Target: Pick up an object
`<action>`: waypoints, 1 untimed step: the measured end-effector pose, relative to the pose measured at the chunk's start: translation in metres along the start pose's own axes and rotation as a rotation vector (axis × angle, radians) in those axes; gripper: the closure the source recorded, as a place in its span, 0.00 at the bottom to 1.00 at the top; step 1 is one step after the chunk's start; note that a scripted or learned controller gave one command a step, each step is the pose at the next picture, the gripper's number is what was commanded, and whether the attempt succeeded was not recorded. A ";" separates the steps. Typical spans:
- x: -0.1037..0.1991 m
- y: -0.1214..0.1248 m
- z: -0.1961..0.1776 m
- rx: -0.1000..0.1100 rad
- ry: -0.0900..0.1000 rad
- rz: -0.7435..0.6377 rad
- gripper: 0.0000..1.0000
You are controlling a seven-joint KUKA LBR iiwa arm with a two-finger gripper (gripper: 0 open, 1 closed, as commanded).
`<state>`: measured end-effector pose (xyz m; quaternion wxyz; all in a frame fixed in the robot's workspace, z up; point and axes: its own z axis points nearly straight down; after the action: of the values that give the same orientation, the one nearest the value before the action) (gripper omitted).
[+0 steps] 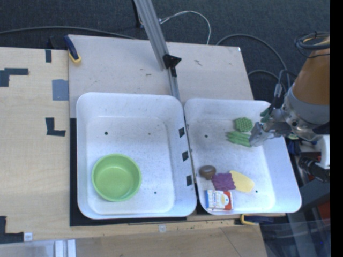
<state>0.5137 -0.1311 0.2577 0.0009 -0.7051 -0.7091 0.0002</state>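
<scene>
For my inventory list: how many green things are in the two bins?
3. A green bowl in the left bin; a round green toy and a long green one in the right bin, near the gripper.

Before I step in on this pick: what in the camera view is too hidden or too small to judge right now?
- Gripper: its fingers blur together, so its grip on the green toy is unclear.
- Arm: cut off by the right edge.
- Small carton: print too small to read.
- Purple toy: overlaps the yellow piece, hiding its left part.
</scene>
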 end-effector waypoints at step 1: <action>0.048 0.018 0.003 0.000 0.000 -0.001 1.00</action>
<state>0.5312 -0.0827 0.2549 0.0009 -0.7047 -0.7095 0.0001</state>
